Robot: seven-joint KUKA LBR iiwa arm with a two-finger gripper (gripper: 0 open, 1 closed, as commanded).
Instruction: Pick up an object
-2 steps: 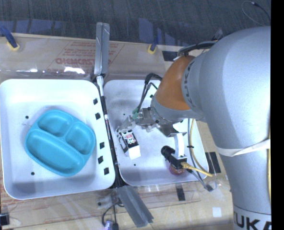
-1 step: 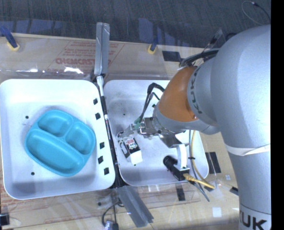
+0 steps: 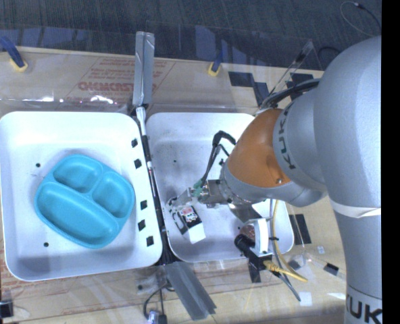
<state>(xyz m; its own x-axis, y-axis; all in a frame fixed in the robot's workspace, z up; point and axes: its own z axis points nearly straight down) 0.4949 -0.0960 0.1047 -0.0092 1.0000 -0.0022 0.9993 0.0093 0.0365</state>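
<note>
A blue plate (image 3: pixel 85 200) lies in the left bin (image 3: pixel 17 248). It has three parts, and it takes up much of the middle of that bin. It is well apart from the small box (image 3: pixel 191 223), with the wall between the two bins in the way.

The big grey arm (image 3: pixel 348 127) comes in from the right and covers the right side of the right bin (image 3: pixel 180 140). Its orange band hangs over the middle of that bin. The gripper (image 3: pixel 186 208) is down low, just at the upper end of the small box. The arm hides part of it, so I cannot tell if the gripper is wide or closed up, or if it has hold of the box.

Both bins are white and shallow. They sit side by side on a pale bench (image 3: pixel 51 86) that has red writing under a clear sheet. A grey bar (image 3: pixel 144 66) stands up at the far side, right where the two bins meet. Two yellow clips (image 3: pixel 17 63) sit at the far edge of the bench. Past the bench is a dark floor (image 3: pixel 186 5).

The small box is in the right bin, close to its left wall and toward the near side. It is white with black and red marks. It lies on the bin floor at a slant. Its long side runs from upper left to lower right, and the white end points to the near right.
</note>
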